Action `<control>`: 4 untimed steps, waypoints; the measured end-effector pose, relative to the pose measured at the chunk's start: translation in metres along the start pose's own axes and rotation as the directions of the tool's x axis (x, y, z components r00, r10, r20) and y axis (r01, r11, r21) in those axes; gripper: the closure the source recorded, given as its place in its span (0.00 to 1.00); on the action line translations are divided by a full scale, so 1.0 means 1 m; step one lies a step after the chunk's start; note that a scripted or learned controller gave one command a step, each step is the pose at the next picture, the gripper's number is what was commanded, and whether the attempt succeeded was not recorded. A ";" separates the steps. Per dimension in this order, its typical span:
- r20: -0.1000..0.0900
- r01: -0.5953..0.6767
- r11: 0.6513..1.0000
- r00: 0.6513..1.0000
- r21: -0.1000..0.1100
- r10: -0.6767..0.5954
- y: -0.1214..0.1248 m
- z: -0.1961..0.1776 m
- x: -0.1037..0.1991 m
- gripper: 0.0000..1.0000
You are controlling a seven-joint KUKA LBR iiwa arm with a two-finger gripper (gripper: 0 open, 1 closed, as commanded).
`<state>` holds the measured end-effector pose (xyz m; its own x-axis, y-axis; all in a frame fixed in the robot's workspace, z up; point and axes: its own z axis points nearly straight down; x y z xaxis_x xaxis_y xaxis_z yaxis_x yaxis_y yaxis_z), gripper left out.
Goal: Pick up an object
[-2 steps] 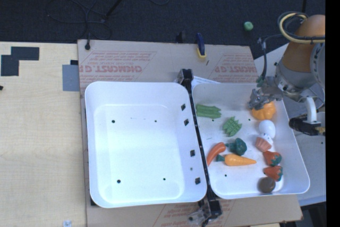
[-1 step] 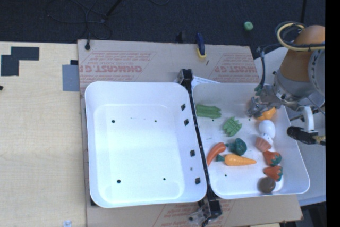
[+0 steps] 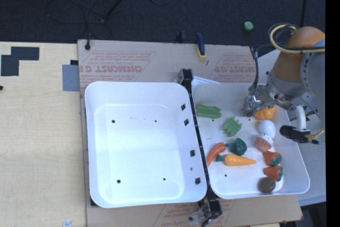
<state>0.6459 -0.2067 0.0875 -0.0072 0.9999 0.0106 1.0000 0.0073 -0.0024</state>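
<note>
The right bin (image 3: 297, 183) holds several toy foods. Among them are a green pod (image 3: 208, 111), a leafy green piece (image 3: 231, 126), an orange fruit (image 3: 265, 112), a white egg (image 3: 266, 127), a carrot (image 3: 239, 160), a dark green broccoli (image 3: 238, 145) and two red strawberries (image 3: 272, 157). My gripper (image 3: 251, 106) hangs low over the bin's upper right part. It is just left of the orange fruit and above the egg. I see nothing held in it.
The left bin (image 3: 93, 114) lies beside the right one, and a black divider (image 3: 192, 130) runs between them. A brown lump (image 3: 267, 185) and a pink piece (image 3: 263, 143) lie near the right bin's front corner. A dark fitting (image 3: 297, 134) sits at its right rim.
</note>
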 end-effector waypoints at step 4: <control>0.008 -0.005 1.000 1.000 0.006 0.005 -0.004 -0.095 0.010 1.00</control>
<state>0.6421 -0.1974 0.1827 -0.0027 1.0000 0.0024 1.0000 0.0027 -0.0081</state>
